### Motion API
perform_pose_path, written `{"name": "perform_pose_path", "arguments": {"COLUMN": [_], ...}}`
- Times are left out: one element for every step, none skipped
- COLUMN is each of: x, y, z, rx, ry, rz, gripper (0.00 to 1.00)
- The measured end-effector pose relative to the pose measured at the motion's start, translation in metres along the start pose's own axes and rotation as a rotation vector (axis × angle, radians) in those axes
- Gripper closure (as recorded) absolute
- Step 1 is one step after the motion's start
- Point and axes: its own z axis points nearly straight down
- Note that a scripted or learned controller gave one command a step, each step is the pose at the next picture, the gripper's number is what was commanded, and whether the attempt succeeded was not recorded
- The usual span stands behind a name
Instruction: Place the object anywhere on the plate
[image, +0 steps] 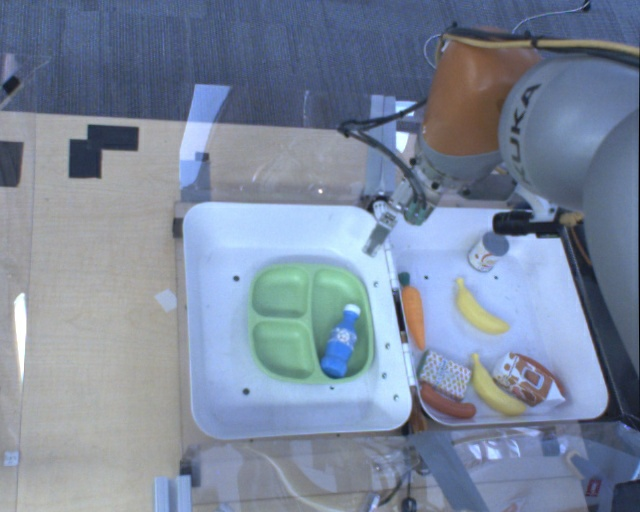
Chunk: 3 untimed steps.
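Two white bins: left bin (210, 300), right bin (560, 400). One green plate (285, 300) with three compartments, mid left bin. One blue bottle (342, 341) lying tilted on the plate, in the tall compartment at its 3 o'clock side, cap toward 12, base reaching the plate's 5 o'clock rim.

Right bin count: two bananas, one (479, 309) mid-bin, one (493, 387) toward 6 o'clock; one carrot (412, 311) along the 9 o'clock wall; one sausage (447, 403) at the 7 o'clock corner; one patterned packet (445, 374) touching it; one brown-white packet (527, 378) at 5 o'clock; one small round tub (487, 251) near 1 o'clock.

My gripper (379, 238) hangs over the divider between the bins, near their 12 o'clock edge. Fingers look close together with nothing between them. Bare floor all round the plate in the left bin; right bin is open through the middle.
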Motion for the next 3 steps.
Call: {"name": "perform_pose_path", "arguments": {"x": [0.038, 0.063, 0.071], "y": [0.023, 0.066, 0.058], "z": [-0.001, -0.074, -0.049], "rx": [-0.001, -0.004, -0.002], "ry": [0.002, -0.002, 0.002], "rz": [-0.338, -0.567, -0.483], "gripper": [0.00, 0.00, 0.00]}}
